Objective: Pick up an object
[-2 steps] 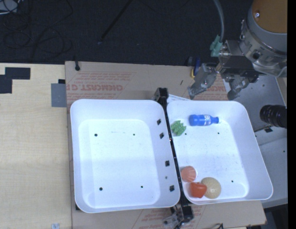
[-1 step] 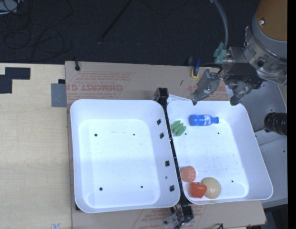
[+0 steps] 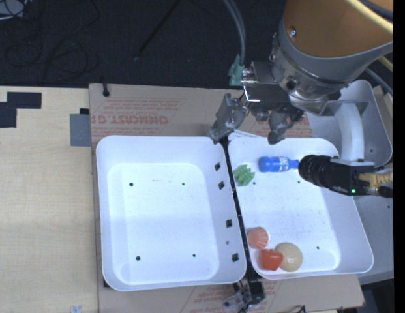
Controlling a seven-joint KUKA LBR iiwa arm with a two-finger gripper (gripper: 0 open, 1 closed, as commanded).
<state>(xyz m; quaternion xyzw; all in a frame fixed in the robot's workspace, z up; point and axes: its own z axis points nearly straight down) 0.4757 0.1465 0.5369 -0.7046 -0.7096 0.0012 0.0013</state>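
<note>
Gripper (image 3: 250,126): fingers spread, nothing between them, poised above right bin (image 3: 349,240) far rim. Blue bottle (image 3: 276,164) lies just below it, green item (image 3: 243,173) beside (likeliest targets). Step: approach; next, descend and close.

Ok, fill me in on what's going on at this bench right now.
A grey robot arm with an orange band reaches in from the right, its gripper open and hanging above the far edge of the right bin, with nothing between its fingers. That bin holds a blue bottle, a green item, and near the front a pink piece, a red one and a beige one. Nothing has been picked up yet.
</note>
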